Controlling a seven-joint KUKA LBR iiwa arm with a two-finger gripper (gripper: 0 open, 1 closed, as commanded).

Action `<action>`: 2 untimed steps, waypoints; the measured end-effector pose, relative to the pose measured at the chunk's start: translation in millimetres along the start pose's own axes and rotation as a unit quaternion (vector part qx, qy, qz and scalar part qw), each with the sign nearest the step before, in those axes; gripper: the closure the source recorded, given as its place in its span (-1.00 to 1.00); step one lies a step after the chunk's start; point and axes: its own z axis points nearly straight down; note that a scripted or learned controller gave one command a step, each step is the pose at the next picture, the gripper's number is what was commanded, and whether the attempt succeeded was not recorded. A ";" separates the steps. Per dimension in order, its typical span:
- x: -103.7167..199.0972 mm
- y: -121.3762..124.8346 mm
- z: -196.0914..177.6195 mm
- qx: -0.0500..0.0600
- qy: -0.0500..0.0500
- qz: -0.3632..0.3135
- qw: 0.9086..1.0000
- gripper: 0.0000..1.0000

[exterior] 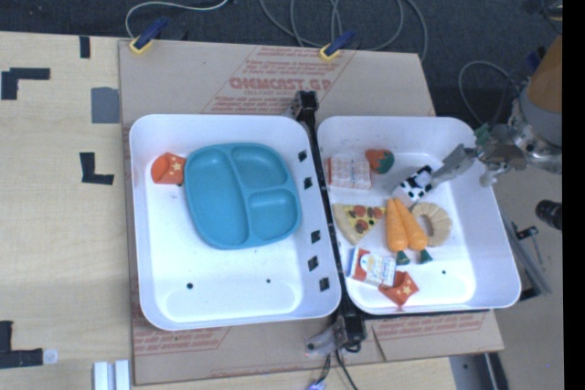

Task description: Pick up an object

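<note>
Cardboard sheeting (274, 82) covers the bench beneath two white bins set side by side. Left bin (155, 288) holds a blue divided plate (242, 195), with a small orange-red toy (168, 168) touching the plate's 9 o'clock edge. Right bin (484, 279) holds the candidate objects: a carrot (402, 226) at centre, a pizza slice (358, 220) at its 9 o'clock, a round biscuit-coloured piece (435, 222) at its 3 o'clock, a black-and-white cow-patterned item (417, 185) at its 12 o'clock. Gripper (454, 164) sits over the bin's upper right (just at 2 o'clock of the cow-patterned item); whether it is spread or closed cannot be told, and nothing is seen held.
</note>
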 end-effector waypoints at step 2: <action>63.4 106.1 148.7 0.028 0.003 0.006 1.000 -1.00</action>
